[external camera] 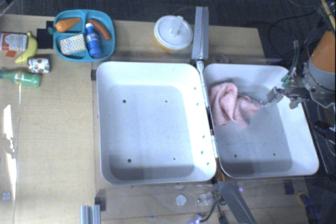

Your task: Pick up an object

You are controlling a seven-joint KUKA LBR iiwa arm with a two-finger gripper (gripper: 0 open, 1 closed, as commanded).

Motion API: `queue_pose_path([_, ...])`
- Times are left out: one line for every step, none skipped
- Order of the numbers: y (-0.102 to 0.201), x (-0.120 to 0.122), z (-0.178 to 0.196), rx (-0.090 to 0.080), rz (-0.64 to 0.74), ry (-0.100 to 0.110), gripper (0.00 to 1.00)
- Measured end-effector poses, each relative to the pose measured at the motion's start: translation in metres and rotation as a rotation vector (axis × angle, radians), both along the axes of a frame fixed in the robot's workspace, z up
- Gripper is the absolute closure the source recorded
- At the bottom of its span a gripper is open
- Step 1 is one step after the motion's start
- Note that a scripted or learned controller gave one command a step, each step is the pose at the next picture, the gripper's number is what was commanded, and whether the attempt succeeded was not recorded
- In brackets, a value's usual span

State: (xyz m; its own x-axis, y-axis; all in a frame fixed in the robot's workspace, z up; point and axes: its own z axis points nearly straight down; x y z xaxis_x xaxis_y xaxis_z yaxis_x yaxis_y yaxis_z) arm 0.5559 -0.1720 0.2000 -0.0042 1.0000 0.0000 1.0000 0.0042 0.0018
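Observation:
A crumpled pink cloth (228,104) lies in the right bin (262,149), close to its left wall. One corner of the cloth is drawn out to the right, up to my gripper (262,103). The gripper reaches in low from the right rim, and its thin metal fingers are shut on that corner. The grey arm with its orange band (325,57) stands over the bin's right edge.
The left bin (152,128) adjoins the right one along a metal divider (200,34). Behind the bins stand a white lidded cup (173,32) and a teal divided plate (108,44) of toy food. A banana (29,49), a can (39,65) and a green bottle (21,78) lie far left.

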Motion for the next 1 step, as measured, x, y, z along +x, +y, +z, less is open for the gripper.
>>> queue_pose_path([0.0132, 0.0721, -0.1101, -0.002, 0.027, -0.007, 0.00])
